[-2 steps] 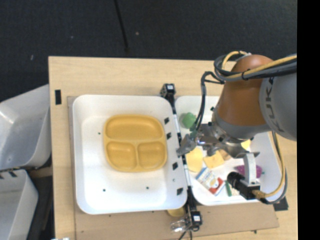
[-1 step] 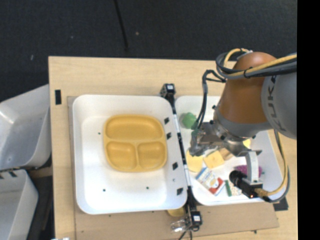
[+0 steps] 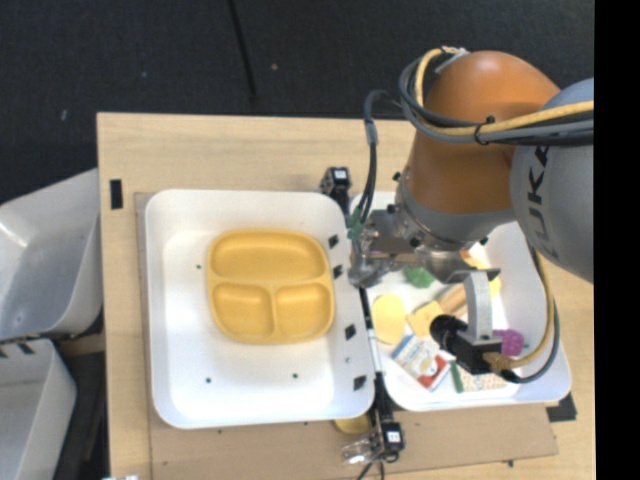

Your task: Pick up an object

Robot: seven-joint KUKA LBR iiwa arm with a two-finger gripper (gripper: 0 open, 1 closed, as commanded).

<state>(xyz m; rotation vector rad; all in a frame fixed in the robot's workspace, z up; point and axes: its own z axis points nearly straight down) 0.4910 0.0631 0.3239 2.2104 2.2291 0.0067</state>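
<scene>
Your grey arm's gripper (image 3: 385, 260) hangs beside the yellow three-compartment plastic tray (image 3: 270, 284); its grip state cannot be told. The small yellow foam-like disc (image 3: 389, 317) looks light: pinch its edges.

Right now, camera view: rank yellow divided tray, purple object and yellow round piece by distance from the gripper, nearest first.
1. Yellow round piece, right bin, just below the gripper.
2. Yellow divided tray, left bin, to the gripper's left.
3. Purple object, right bin's far right side, beyond the arm.
</scene>
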